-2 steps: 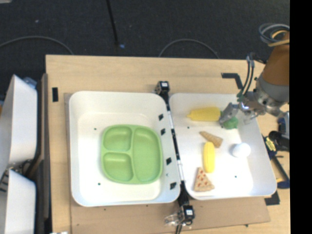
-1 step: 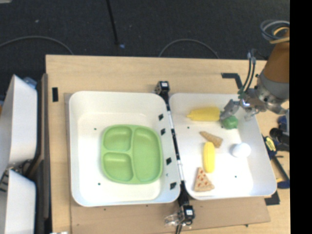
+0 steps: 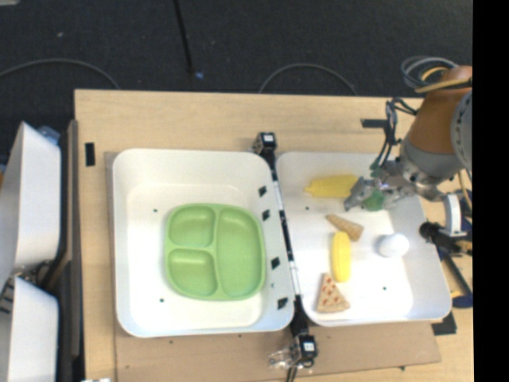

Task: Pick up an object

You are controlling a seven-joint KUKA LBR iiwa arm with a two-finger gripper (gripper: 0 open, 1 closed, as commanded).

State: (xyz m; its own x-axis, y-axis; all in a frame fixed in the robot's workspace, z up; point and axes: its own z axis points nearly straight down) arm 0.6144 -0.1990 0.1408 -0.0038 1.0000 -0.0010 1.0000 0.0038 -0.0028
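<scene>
- Step in hand: the approach and grasp attempt. The arm (image 3: 436,130) enters from the right of the frame, and the pincer (image 3: 372,193) sits low over the upper part of the right bin (image 3: 421,293).
- Task's thing: most likely the small green item (image 3: 374,200) directly at the pincer tip, in the upper middle of the right bin, just right of the corn (image 3: 332,185). It is too small and too covered to give its shape, its long axis or its heading.
- Pincer state: cannot be told. The tip merges with the green item, so no hold can be confirmed.
- Next move, as a judgement: close on the item if not yet closed, then lift straight up and check that the item rises with the tip.
- Neighbouring candidates in the right bin:
  - corn: long axis runs left to right, tapering toward the left.
  - banana (image 3: 340,257): long axis runs top to bottom.
  - cone (image 3: 345,226): points to the upper left.
  - pizza slice (image 3: 331,294): tip points up.
  - white ball (image 3: 391,245): no axis.
- The left bin (image 3: 135,181) holds a green tray (image 3: 215,251), well apart from the pincer.
</scene>
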